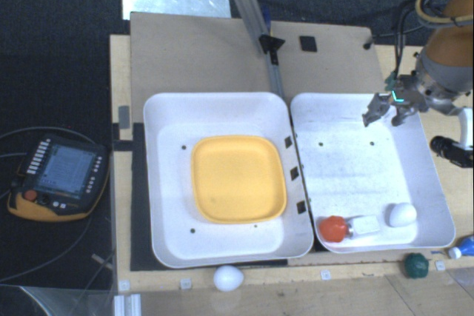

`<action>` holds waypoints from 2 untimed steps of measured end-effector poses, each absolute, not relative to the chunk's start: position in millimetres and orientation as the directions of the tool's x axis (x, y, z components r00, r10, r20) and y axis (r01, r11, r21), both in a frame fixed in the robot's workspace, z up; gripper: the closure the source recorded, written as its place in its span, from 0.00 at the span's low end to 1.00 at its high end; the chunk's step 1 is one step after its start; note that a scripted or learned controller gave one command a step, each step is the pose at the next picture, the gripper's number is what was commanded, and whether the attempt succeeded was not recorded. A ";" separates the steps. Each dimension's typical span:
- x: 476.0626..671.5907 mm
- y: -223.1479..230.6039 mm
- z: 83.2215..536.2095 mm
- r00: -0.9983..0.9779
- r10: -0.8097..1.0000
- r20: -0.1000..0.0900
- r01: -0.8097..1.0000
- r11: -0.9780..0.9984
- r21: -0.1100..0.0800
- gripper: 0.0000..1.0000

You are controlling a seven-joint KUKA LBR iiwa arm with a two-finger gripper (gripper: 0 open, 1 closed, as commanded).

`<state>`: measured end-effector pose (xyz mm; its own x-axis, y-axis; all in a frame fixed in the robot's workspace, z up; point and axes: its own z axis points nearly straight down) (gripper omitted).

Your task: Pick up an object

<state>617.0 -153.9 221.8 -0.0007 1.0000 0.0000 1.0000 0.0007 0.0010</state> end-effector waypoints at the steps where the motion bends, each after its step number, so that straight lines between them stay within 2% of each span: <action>1: 617.0 -153.9 221.8 -0.001 1.000 0.000 1.000 0.001 0.001 0.00; 2: 612.5 -153.3 179.4 0.000 1.000 0.001 1.000 0.000 -0.002 0.00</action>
<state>612.5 -153.3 179.4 -0.0002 1.0000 0.0005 1.0000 0.0002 -0.0024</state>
